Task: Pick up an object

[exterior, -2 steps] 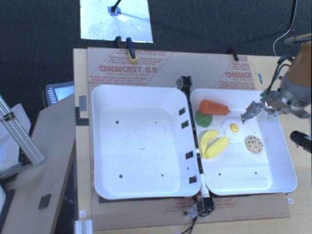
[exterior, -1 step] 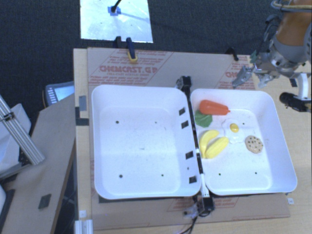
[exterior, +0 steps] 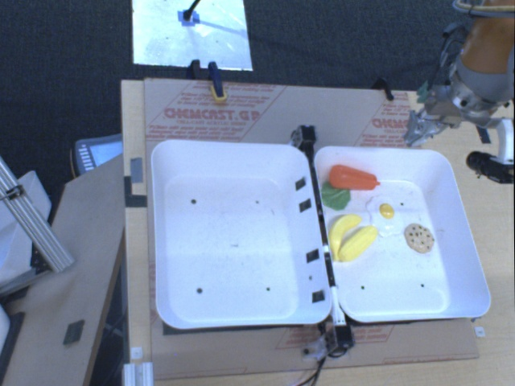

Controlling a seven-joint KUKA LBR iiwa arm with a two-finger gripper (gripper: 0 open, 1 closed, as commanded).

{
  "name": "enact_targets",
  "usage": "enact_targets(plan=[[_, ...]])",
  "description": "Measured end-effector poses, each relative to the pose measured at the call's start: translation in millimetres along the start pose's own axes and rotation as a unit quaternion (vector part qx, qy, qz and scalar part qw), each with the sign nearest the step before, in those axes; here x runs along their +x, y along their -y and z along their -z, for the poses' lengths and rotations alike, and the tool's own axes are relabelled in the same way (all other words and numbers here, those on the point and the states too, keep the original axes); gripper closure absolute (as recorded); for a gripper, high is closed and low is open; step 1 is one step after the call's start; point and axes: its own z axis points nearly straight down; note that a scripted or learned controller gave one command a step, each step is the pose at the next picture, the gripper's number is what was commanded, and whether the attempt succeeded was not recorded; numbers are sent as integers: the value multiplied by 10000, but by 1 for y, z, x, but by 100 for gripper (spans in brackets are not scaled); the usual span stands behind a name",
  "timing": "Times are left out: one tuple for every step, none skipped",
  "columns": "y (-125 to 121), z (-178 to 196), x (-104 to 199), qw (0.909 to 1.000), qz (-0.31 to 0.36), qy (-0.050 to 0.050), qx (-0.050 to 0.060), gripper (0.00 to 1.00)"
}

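Note:
The right bin [exterior: 463,240] holds an orange carrot [exterior: 353,178] lying on a green leaf piece [exterior: 335,196], a yellow banana bunch [exterior: 352,237], a fried egg with a yellow yolk [exterior: 386,211] and a brown cookie [exterior: 418,237]. My gripper [exterior: 418,129] hangs above the bench just past the right bin's far right corner, well above and behind the objects. Nothing shows between its fingers.
The left bin [exterior: 161,240] sits beside the right one, joined by a black clamp strip [exterior: 315,215]. Both rest on a cardboard sheet [exterior: 265,107]. A shiny metal plate [exterior: 191,22] lies beyond the bench. A grey table edge [exterior: 80,240] stands at the left.

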Motion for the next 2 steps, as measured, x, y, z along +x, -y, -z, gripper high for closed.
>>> enact_targets(plan=[[58,70,79,10000,9,-29,10,100],[100,130,173,10000,30,-39,4,100]])
